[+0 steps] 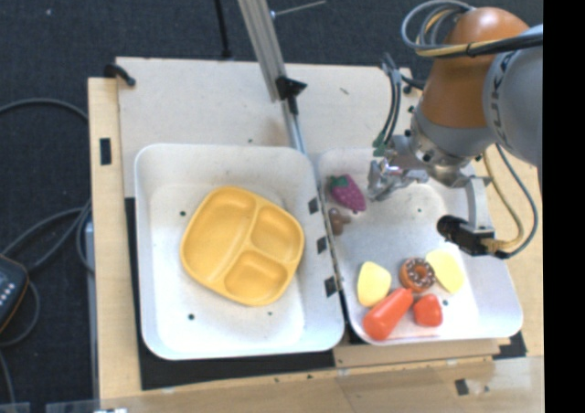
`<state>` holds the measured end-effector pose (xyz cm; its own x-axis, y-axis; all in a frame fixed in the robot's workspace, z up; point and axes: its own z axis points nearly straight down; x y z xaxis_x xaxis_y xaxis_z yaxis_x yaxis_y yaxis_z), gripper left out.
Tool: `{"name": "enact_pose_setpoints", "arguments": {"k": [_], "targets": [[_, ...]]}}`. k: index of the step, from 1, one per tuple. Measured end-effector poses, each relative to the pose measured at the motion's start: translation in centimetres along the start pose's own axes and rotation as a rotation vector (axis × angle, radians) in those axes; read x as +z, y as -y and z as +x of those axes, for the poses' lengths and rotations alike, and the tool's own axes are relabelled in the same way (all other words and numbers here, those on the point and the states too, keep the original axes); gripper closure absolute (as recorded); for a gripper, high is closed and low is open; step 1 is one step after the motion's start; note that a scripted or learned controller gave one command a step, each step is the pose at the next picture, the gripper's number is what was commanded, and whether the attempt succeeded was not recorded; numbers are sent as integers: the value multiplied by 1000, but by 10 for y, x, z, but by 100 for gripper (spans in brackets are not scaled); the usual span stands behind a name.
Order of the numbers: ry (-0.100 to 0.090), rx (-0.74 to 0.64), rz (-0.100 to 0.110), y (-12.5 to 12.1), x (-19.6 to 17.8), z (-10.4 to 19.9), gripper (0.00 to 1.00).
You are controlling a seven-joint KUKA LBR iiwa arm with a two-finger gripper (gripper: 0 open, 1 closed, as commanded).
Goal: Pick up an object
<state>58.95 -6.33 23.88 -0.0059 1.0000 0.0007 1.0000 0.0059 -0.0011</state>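
Purple grapes (pixel 346 192): beside gripper (pixel 384 178), apparent pick target.
Gripper: grip state can't tell.
Yellow tray (pixel 242 244): left bin, clear of the work.

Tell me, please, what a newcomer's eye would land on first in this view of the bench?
Probably the yellow divided plate, lying alone in the left bin. Next comes the bright cluster of toy foods at the near end of the right bin, led by the orange carrot and a small donut. Above them the arm's hand hovers near the purple grapes.
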Motion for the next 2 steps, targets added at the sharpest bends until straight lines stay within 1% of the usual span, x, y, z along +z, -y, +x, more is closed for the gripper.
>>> {"name": "enact_pose_setpoints", "arguments": {"k": [1,2], "targets": [[-1,-3,-3,-16,-4,61,100],[0,-2,-3,-24,-11,113,100]]}}
